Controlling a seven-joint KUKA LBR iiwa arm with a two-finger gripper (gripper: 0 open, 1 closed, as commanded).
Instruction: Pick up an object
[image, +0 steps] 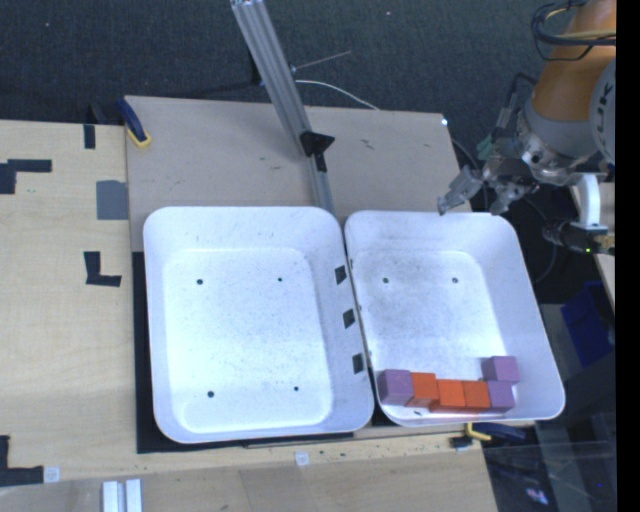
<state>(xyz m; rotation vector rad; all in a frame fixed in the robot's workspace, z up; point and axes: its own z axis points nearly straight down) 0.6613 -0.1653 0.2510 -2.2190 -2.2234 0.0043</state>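
Along right bin's (520, 260) rim, boxy blocks (450, 388)

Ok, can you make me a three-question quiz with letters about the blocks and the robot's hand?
1. Where do the small purple and orange blocks lie?
A. left white bin
B. near edge of the right white bin
C. on the bench

2. Which colours are the blocks?
A. purple and orange
B. green and yellow
C. blue and red

3. What is the grey two-finger gripper doing?
A. carrying a block
B. hanging above the right bin's far rim, with no block in it
C. resting among the blocks

Answers: 1 B, they crowd the near right corner. 2 A, those two colours show. 3 B, it hangs far from the blocks.
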